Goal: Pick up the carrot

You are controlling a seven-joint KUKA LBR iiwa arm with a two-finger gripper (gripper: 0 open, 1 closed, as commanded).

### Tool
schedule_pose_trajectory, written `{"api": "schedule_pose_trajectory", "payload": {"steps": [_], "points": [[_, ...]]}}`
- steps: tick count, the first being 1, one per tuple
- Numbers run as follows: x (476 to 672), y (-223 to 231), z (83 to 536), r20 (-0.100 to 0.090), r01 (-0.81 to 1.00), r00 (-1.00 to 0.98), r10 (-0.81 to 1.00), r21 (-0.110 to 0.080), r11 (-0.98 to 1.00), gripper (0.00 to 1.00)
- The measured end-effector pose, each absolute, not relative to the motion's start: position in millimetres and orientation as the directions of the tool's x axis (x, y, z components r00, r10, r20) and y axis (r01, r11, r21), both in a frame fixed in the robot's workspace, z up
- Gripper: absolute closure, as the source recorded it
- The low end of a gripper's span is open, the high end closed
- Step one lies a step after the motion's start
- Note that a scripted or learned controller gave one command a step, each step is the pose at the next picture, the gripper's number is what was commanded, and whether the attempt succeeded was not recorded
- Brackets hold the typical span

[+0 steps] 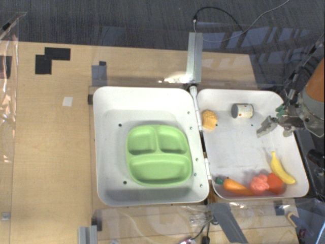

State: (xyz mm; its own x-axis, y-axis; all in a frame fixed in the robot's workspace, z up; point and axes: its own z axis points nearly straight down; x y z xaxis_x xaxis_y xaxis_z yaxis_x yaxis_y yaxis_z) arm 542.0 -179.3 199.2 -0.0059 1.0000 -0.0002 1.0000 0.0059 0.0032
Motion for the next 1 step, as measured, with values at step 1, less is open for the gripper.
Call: {"api": "schedule_pose_trajectory", "payload": {"steps": [1], "points": [[504.0,-104.5,182.2,0.0,1.0,-0.026,1.0,0.003,0.026,0.0]]}}
